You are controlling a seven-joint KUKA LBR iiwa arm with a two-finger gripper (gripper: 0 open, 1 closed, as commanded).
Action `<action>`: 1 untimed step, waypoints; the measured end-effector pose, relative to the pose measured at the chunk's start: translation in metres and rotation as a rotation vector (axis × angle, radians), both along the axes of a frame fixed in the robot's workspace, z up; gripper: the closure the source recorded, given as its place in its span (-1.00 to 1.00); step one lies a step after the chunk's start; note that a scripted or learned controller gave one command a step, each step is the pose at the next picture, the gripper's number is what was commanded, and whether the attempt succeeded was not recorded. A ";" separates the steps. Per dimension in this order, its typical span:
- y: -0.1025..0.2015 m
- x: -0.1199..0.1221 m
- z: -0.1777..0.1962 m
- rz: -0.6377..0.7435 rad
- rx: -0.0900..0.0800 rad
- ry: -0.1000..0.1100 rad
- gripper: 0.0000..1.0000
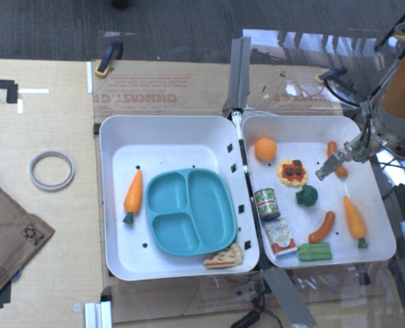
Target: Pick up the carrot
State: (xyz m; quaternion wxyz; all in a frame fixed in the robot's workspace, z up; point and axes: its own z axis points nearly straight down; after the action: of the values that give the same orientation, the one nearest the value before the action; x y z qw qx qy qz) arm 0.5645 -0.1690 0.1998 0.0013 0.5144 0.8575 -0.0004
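The two white bins sat side by side on the bench, the left bin (pixel 113 203) holding a teal divided plate (pixel 189 210) in its middle, with a carrot (pixel 133 193) lying upright just left of that plate and apart from it, green end toward the near edge. A slice of toast-like food (pixel 223 257) rested at the plate's near right corner. The right bin (pixel 384 251) carried the arm's reach: the gripper (pixel 331 168) hung low over its far right part, close beside a small orange-red piece (pixel 336 157), and whether the claw was open or closed could not be told. A second carrot (pixel 354 219) lay near the right wall of that bin. Scattered around were an orange ball (pixel 265 148), a small pizza (pixel 292 172), a broccoli floret (pixel 306 196), a green can (pixel 265 203), a sausage (pixel 321 227), a small carton (pixel 280 236) and a green pod (pixel 315 252). On the bench to the left lay a tape ring (pixel 52 170).
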 end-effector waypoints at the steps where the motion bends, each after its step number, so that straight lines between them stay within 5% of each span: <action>1: -0.051 -0.042 -0.019 0.102 0.002 0.003 -1.00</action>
State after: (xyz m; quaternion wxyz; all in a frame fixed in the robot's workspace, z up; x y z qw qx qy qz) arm 0.5221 -0.2199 0.1808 -0.0003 0.4702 0.8825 -0.0004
